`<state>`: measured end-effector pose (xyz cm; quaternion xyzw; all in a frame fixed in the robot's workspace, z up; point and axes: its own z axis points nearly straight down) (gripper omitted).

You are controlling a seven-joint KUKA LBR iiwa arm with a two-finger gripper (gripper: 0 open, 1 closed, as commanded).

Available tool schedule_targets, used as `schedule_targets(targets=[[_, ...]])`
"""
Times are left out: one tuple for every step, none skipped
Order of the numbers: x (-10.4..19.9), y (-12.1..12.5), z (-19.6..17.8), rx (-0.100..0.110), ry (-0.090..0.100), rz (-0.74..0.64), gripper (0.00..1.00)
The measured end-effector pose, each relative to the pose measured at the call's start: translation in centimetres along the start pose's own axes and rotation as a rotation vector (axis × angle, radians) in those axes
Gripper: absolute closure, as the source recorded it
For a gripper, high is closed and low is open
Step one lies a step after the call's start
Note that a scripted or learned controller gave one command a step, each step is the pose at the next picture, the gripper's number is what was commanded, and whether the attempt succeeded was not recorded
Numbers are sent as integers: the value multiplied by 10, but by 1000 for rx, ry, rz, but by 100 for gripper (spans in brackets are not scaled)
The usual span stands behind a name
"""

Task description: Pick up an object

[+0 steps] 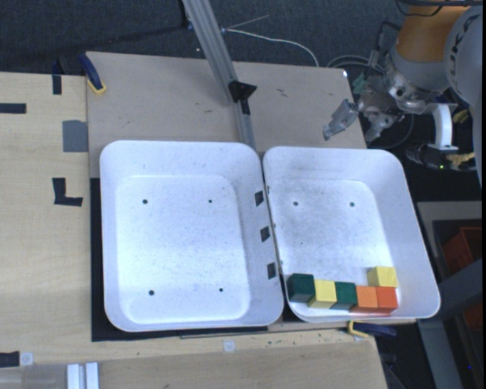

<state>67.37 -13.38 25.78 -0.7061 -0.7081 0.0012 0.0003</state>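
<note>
Blocks sit in a row along the near wall of the right bin, well apart from the gripper, which hangs beyond that bin's far rim holding nothing; whether it is open I cannot tell. The bin floor between lies bare.

You've got the bench in light wood, a tan board laid across it, and two white bins sitting side by side: left bin, right bin, rims touching.
</note>
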Motion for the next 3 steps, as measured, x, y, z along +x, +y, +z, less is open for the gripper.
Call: schedule_targets(targets=[[-9,-62,125,10,3,3,0],[-49,-78,24,-9,-3,4,0],[-43,-139,19,1,2,4,0]])
